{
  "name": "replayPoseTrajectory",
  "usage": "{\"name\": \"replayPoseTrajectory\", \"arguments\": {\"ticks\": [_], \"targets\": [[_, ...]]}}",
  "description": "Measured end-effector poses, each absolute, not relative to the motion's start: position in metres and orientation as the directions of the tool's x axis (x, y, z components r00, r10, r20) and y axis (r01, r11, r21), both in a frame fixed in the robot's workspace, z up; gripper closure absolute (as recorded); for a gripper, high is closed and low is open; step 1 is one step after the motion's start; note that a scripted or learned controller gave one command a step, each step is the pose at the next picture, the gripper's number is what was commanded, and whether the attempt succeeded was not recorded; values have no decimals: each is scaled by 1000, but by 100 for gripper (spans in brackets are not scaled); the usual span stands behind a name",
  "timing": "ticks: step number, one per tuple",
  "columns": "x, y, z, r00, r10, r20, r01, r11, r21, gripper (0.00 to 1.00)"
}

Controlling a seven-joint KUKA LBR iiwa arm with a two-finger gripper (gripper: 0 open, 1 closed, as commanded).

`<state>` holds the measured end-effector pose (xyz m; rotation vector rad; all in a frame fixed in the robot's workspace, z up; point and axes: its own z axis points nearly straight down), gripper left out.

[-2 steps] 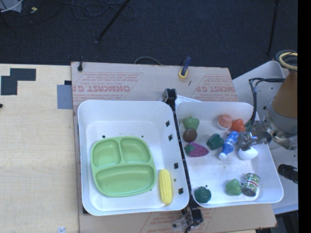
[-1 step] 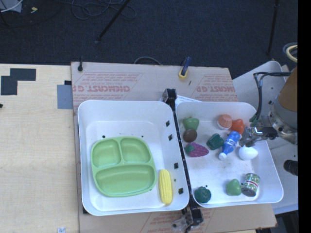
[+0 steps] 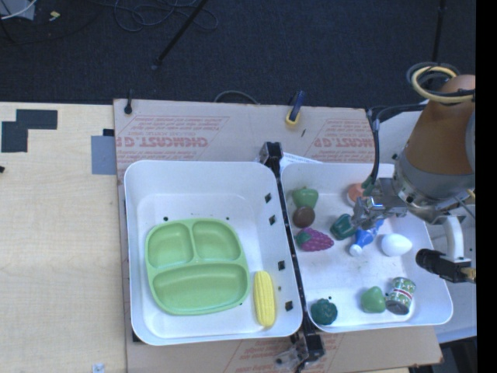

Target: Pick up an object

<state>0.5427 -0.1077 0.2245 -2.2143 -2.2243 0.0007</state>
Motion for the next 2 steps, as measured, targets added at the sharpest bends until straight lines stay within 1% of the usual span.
{"name": "replayPoseTrajectory", "arguments": {"ticks": [1, 2], "targets": [[555, -57, 233, -5, 1000, 2, 1000, 5, -2, 100], [578, -8, 220, -4, 1000, 1, 1000, 4, -3, 100]]}}
